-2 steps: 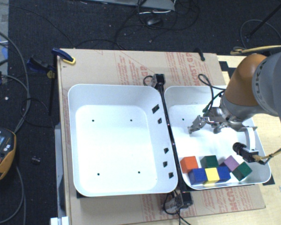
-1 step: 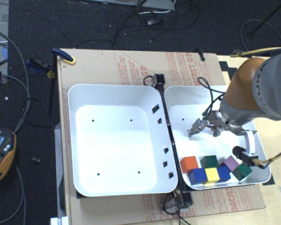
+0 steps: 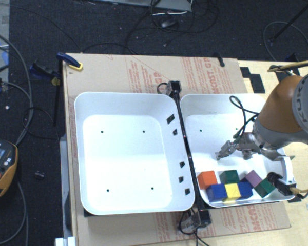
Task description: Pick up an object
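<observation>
Several coloured blocks cluster along the right bin's [image 3: 210, 111] near wall: an orange block [image 3: 207, 178], a green block [image 3: 229, 177], a purple block [image 3: 253, 178], a blue block [image 3: 216, 192], a yellow block [image 3: 232, 191], a second blue block [image 3: 245, 188] and a dark green block [image 3: 265, 187]. My gripper [image 3: 226, 151] hangs over the middle of the right bin, just behind the blocks and apart from them. It points left, toward the divider between the bins. Nothing hangs from it.
The left bin [image 3: 87, 137] sits beside the right one, with a black divider strip [image 3: 182, 137] between them. Both rest on a cardboard sheet [image 3: 143, 70]. A blue and yellow clamp [image 3: 69, 61] lies at the sheet's far left corner. Cables run over the dark floor around the bench.
</observation>
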You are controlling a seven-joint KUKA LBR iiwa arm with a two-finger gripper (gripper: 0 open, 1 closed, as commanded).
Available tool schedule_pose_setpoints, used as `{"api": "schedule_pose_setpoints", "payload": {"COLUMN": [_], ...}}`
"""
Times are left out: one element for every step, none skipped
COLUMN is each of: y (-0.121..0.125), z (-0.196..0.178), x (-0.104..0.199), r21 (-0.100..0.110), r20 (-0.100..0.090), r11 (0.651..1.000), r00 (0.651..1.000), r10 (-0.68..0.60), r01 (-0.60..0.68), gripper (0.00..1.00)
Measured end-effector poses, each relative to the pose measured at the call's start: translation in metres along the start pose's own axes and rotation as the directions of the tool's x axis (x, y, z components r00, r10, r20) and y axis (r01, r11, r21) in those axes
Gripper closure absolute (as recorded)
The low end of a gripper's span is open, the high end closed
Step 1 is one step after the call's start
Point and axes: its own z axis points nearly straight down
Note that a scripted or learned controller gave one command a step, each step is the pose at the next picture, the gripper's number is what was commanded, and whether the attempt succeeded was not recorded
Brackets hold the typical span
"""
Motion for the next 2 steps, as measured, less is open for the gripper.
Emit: {"api": "schedule_pose_setpoints", "payload": {"y": [-0.003, -0.023], "z": [0.000, 0.000], "x": [0.053, 0.034], "r21": [-0.001, 0.000], "r20": [-0.001, -0.001], "r11": [1.000, 1.000], "r00": [1.000, 1.000], "r10": [-0.006, -0.001], "r01": [0.006, 0.001], "gripper": [0.00, 0.00]}}
